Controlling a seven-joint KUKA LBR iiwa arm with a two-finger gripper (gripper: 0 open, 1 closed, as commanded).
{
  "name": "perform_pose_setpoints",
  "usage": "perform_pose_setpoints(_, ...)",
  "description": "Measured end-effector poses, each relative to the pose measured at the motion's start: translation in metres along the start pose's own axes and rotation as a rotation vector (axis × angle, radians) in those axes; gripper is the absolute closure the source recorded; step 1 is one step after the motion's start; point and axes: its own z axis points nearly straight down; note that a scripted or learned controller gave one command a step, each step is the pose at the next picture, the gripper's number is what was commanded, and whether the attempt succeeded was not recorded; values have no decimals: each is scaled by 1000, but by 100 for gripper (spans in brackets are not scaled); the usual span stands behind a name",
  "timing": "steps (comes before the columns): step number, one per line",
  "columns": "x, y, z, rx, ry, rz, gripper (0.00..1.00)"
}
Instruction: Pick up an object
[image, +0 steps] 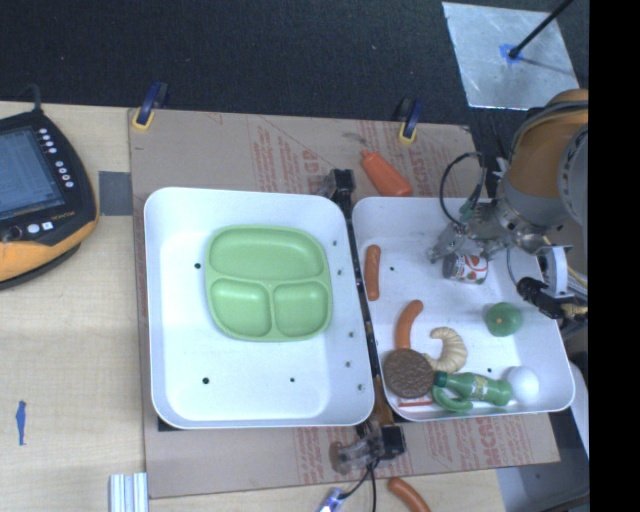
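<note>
My gripper (466, 248) hangs low over the back of the right bin (545, 345), reaching in from the right. A small red and white can-like object (471, 268) sits directly under it, partly covered by the gripper body. Spread through the same bin are an orange sausage (372, 272), a second sausage (407, 322), a pale croissant (450, 348), a brown round patty (408, 372), a green bottle (472, 389), a white egg (522, 382) and a green round fruit (503, 318).
The left bin (180, 380) holds a green divided plate (268, 280). An orange carrot (385, 175) lies on the cardboard behind the bins and another sausage (411, 493) lies in front. A teach pendant (35, 200) rests at the far left.
</note>
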Motion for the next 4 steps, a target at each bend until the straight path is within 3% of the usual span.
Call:
perform_pose_setpoints(1, -1, 0, -11, 1, 0, -3, 100)
perform_pose_setpoints(2, -23, 14, -87, -3, 0, 1, 100)
perform_pose_setpoints(3, -23, 14, -86, -2, 0, 1, 0)
perform_pose_setpoints(4, 81, 11, -29, 1, 1, -1, 0)
